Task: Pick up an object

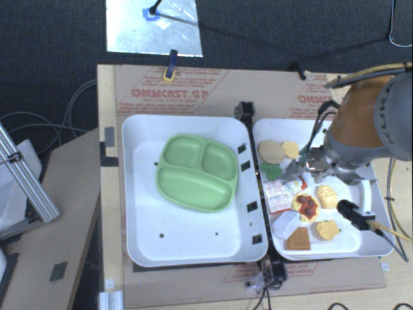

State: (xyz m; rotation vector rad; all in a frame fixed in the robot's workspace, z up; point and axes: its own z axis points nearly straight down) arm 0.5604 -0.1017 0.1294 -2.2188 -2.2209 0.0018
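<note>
The gripper [295, 169] hangs low over the right bin [371, 247], pointing left toward the divider; whether it is open or closed, or has hold of anything, I cannot tell. Just beside its tip lie a green toy piece [271, 170] and a tan round cookie [271, 151]. The left bin [139, 237] holds 1 green divided plate [197, 172].

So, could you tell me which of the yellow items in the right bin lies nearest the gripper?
The small round yellow piece beside the tan disc, just left of the gripper; the other yellow pieces lie lower down.
</note>
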